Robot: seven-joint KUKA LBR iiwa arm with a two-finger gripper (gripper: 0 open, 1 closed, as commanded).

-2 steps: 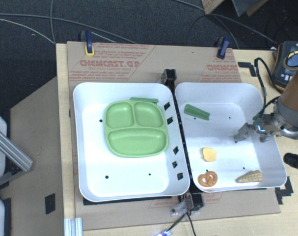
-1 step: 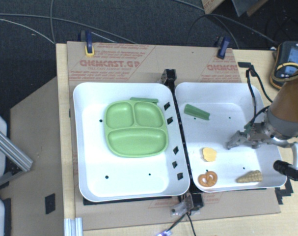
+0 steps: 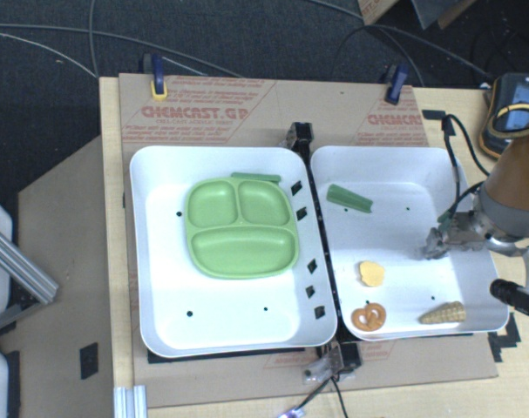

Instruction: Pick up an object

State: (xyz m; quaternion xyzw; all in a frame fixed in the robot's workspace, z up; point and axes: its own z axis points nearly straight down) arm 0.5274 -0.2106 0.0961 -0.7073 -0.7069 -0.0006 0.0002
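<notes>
Jaws: too small and blurred to tell whether they are wide or narrow; nothing can be seen between them.
Gripper [image 3: 437,244]: low over the right bin, at its right side, pointing toward the bin's middle from the arm's end.
Arm [image 3: 512,194]: comes in from the right edge, with its orange band above the wrist, hanging over the bin's right rim.
Right bin [image 3: 395,168]: shallow, white, holding four small things.
Yellow piece [image 3: 372,273]: on the bin floor, left of the gripper and a little nearer the front, apart from it.
Pretzel [image 3: 369,317]: brown, near the front edge of the right bin, just in front of the yellow piece.
Cone [image 3: 444,313]: tan and ridged, lying on its side by the front right corner, in front of the gripper and apart from it.
Green bar [image 3: 349,198]: flat and dark green, lying at a slant in the back left part of the right bin, well apart from the gripper.
Left bin [image 3: 159,259]: white, touching the right bin along the middle seam.
Green plate [image 3: 241,227]: light green with three compartments, lying flat in the left bin's back half.
Bench [image 3: 194,103]: brown board with red lettering under both bins.
</notes>
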